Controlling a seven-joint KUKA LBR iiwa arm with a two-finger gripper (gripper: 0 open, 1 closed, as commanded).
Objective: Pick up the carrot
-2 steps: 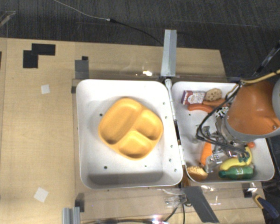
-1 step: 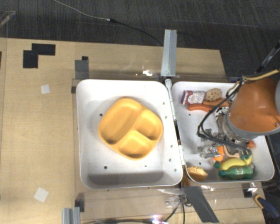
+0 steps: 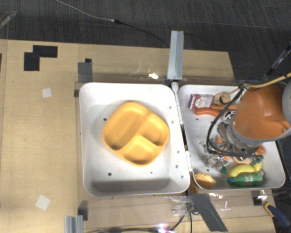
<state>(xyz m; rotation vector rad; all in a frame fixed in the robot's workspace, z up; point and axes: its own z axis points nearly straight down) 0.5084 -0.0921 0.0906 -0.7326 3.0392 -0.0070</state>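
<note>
The bench (image 3: 34,144) carries two shallow white bins side by side. The left bin (image 3: 94,178) holds a yellow sectioned plate (image 3: 136,132) near its middle. The right bin (image 3: 281,176) holds the small items and, above them, the arm (image 3: 262,113), whose orange band and grey wrist cover most of that bin's centre.

You are at the approach step: the arm stands over the right bin, lowered toward the clutter, with no object seen lifted clear. The gripper (image 3: 229,155) lies under the wrist, among dark cables; whether it is open, closed or gripping anything, you cannot tell from this angle.

The carrot (image 3: 211,111) is probably the orange, elongated piece lying at the upper left of the right bin, just below a small printed box (image 3: 200,101); its right end passes under the arm. Near the bin's front edge lie a banana (image 3: 242,169), a green vegetable (image 3: 245,179) touching it, and a bread roll (image 3: 205,179) at the front left corner.

The next move calls for placing the gripper over the carrot's exposed left part, aligned across its long axis, well apart from the box.
</note>
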